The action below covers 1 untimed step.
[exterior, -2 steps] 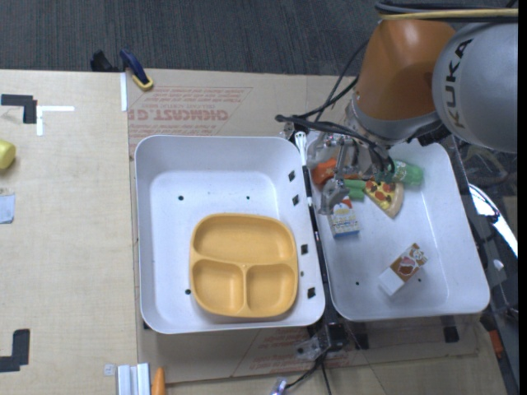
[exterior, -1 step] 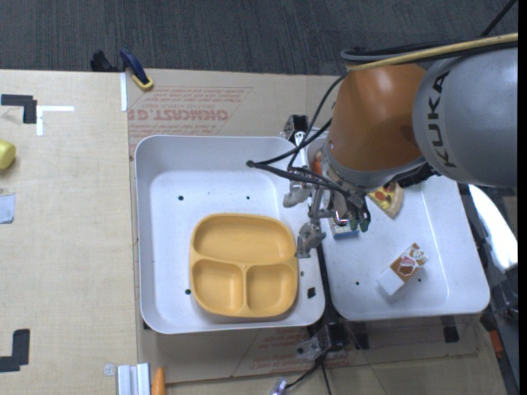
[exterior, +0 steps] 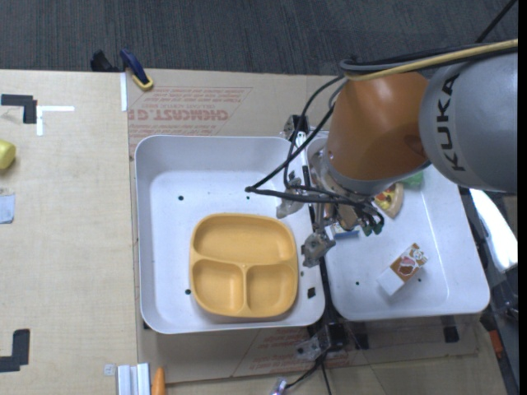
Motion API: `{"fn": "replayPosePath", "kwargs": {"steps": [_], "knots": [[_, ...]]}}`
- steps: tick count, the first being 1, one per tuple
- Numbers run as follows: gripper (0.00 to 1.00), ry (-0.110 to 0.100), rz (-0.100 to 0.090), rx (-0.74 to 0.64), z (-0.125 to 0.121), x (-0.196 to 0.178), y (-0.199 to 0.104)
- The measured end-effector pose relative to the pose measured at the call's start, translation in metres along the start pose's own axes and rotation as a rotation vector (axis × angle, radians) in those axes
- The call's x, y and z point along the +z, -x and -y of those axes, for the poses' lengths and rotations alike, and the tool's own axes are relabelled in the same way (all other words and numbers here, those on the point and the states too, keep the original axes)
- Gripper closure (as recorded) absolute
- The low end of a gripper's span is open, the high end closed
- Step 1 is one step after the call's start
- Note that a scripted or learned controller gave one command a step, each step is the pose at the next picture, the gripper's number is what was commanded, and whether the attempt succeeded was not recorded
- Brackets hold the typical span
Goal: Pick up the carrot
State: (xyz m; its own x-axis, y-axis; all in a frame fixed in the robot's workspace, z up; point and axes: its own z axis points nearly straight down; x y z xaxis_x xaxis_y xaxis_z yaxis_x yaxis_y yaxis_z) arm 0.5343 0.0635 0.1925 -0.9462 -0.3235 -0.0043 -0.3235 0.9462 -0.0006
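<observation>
At far left we see a yellow object (exterior: 6, 155) on the bench. The left bin (exterior: 156, 220) holds a yellow tray (exterior: 244, 264) with three compartments. The gripper (exterior: 317, 243) hangs over the seam between bins, just right of the tray; we cannot tell its jaw state. The arm (exterior: 395, 122) covers the right bin (exterior: 445, 295). We spot no certain carrot; maybe the orange bit (exterior: 389, 200) under the arm. A small carton (exterior: 403, 269) lies farther right.
</observation>
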Motion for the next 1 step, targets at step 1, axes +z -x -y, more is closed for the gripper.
{"fn": "replayPosePath", "kwargs": {"steps": [1], "knots": [[0.0, 0.001, 0.001, -0.074, -0.0824, 0.099, 0.0158]]}}
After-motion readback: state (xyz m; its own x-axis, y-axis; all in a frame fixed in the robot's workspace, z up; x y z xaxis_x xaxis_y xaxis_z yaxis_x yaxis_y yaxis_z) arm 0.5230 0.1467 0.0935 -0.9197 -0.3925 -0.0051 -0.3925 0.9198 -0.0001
